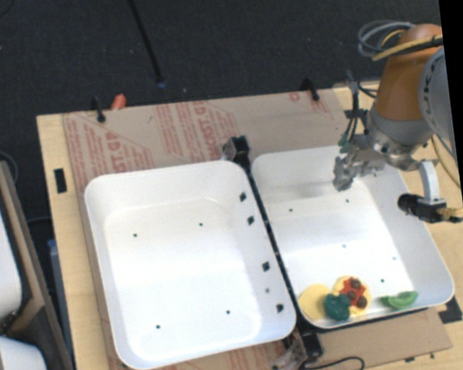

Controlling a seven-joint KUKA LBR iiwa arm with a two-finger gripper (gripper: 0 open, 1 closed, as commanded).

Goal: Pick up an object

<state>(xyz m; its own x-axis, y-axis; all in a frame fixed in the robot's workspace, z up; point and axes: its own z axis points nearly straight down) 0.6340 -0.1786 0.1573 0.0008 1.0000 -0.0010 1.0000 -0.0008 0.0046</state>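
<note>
Several small objects lie bunched at the near edge of the right bin [371, 230]: a pale yellow piece [314, 299], a teal piece [338, 308], a yellow and red piece [352, 288] and a green piece [399, 300]. My gripper [344, 176] hangs over the far part of the right bin, well away from that cluster. Nothing shows between its fingers, and their spread is too small to make out.
The left bin [182, 261] sits beside the right one, with black clips [238, 148] along the shared edge. Both rest on a cardboard sheet [167, 133] on the bench. The arm's orange band [402, 75] stands at the far right.
</note>
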